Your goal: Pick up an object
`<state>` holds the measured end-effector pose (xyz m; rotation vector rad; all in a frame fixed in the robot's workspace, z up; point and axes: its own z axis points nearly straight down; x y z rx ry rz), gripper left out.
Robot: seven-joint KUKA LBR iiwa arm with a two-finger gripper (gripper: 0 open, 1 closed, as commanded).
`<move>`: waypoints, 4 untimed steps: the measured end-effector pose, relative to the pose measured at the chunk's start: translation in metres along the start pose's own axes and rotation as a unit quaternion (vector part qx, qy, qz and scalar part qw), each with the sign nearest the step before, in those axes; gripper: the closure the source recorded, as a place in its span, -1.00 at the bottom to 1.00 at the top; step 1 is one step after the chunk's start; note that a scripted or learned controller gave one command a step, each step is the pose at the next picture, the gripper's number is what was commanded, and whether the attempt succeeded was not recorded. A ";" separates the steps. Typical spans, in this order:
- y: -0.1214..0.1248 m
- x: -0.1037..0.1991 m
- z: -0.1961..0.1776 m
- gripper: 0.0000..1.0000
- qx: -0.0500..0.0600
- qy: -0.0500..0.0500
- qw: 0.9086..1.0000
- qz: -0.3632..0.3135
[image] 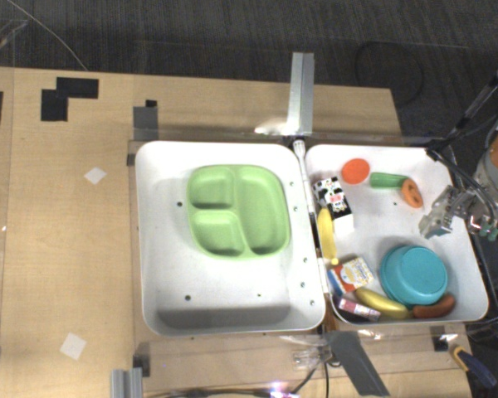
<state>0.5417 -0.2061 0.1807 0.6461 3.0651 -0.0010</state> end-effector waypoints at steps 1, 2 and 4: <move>0.028 -0.060 0.015 1.00 -0.001 -0.001 0.990 -0.138; 0.088 0.020 0.025 1.00 -0.002 0.001 0.994 -0.108; 0.107 -0.019 -0.014 1.00 -0.002 0.000 1.000 0.013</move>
